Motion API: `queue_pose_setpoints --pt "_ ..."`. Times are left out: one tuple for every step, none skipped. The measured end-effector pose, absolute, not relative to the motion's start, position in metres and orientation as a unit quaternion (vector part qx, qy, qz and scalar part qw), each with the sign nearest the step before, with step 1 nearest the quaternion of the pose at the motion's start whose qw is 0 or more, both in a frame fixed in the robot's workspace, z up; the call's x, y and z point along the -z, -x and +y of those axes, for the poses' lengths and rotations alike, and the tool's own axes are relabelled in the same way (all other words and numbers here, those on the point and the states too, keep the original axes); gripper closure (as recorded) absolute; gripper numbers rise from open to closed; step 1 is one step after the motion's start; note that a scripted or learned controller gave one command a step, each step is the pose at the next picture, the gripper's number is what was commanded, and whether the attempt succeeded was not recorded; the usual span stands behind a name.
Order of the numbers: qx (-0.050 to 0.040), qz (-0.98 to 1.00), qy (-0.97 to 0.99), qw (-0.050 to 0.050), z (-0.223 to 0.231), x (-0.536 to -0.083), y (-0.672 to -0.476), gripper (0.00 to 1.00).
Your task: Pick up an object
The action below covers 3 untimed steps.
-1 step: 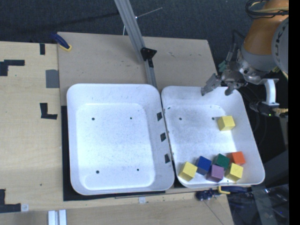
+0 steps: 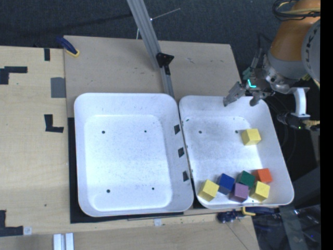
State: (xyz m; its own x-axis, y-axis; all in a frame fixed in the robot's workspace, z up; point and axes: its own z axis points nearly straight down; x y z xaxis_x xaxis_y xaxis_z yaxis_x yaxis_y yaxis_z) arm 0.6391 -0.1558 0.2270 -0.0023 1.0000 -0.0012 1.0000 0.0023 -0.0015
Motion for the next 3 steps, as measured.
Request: queue_pose_setpoints --pt "-0.0022 -0.708 0.706 0.002 -0.151 -0.182 -0.642 0.00" --pt "-0.0026 -0.707 0.707 0.002 -0.158 -0.133 -0.637 0.00" --pt "-0.0023 -0.708 0.706 0.002 -0.157 -0.089 -0.636 0.00"
